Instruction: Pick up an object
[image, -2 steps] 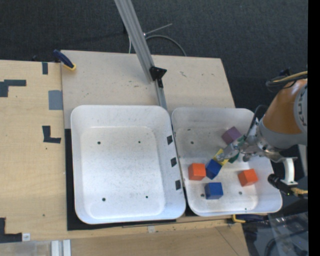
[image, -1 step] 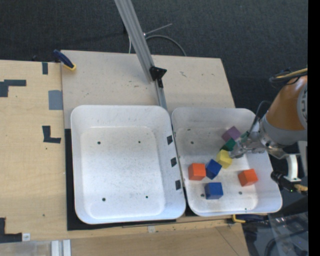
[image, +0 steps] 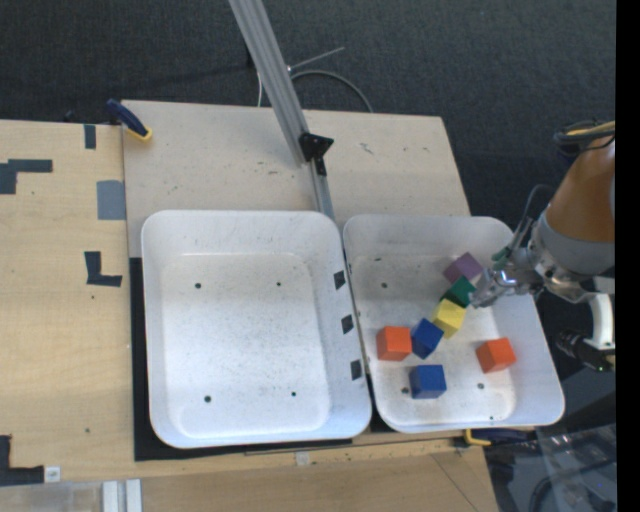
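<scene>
The gripper (image: 492, 288) hangs low in the right bin (image: 400, 235), close against the green block (image: 460, 292) and the purple block (image: 464, 267); whether it is apart or clamped cannot be told from this slanted view, and no block shows between its tips.

From the left: the left bin (image: 160, 250) sits beside the right one. In the right bin lie 7 blocks. An orange block (image: 394, 342) touches a blue block (image: 427, 337), with a second blue block (image: 428, 380) below them. A yellow block (image: 450, 316) leans against the green one, the purple one sits above, and another orange block (image: 496, 354) lies apart to the right.

The green, yellow and purple blocks crowd together, so a clean grasp likely calls for centring on 1 block and closing squarely on its flat sides without nudging its neighbours. The lone orange block looks the easier target.
</scene>
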